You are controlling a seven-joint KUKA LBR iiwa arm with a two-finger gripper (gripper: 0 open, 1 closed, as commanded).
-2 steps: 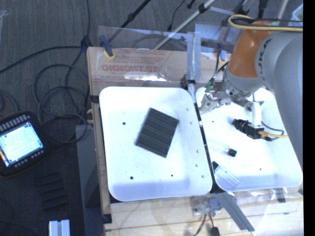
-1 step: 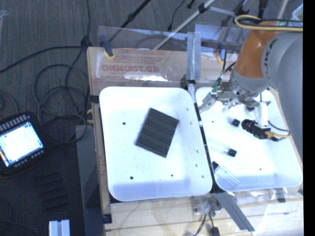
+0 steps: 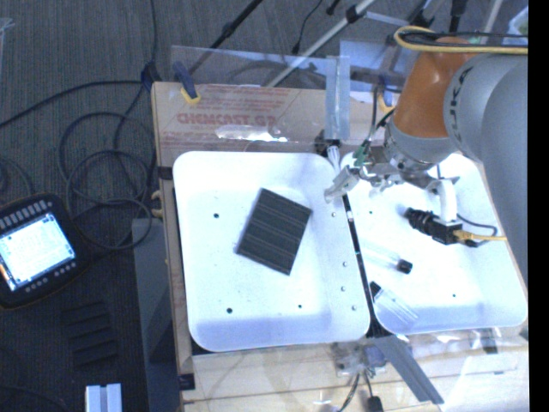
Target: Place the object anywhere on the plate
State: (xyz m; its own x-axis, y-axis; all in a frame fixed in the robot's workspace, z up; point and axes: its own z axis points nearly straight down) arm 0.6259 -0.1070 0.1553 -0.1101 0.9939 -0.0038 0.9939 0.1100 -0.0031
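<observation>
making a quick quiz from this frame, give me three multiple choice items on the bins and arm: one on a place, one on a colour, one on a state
1. Where does the dark ribbed plate lie?
A. left bin
B. right bin
C. on the floor

2. What colour is the band above the arm's wrist?
A. blue
B. orange
C. green

3. How does the plate lie in its bin?
A. standing on edge
B. flat, square to the walls
C. flat, turned askew to the walls

Answers:
1. A, it rests on the floor of the left bin.
2. B, the orange band sits above the gripper.
3. C, its edges run at a slant to the bin's sides.
</observation>
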